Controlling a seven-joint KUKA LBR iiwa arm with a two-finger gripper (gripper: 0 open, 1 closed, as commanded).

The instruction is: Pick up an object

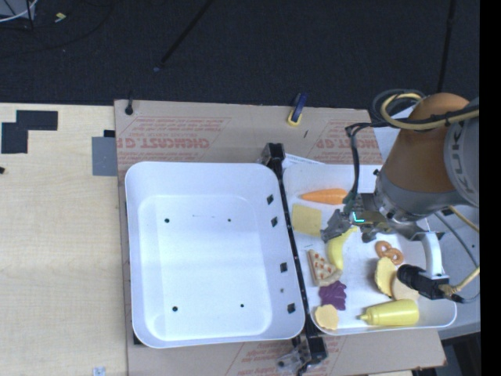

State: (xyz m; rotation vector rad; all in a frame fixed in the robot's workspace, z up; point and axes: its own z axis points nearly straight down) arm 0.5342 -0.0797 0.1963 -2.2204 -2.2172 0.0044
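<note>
My gripper (341, 227) hung over the banana (337, 251) mid-bin; whether open, I couldn't tell. Light, smooth plastic, I judged: pinch its middle.

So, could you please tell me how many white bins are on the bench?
2: the left bin sits mid-bench; the right bin, touching it, holds toy food, with the arm partly over it.

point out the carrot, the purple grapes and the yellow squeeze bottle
carrot (324, 197), camera view, middle of its orange body
purple grapes (333, 294), camera view, centre of the bunch
yellow squeeze bottle (393, 313), camera view, middle of its body
</note>
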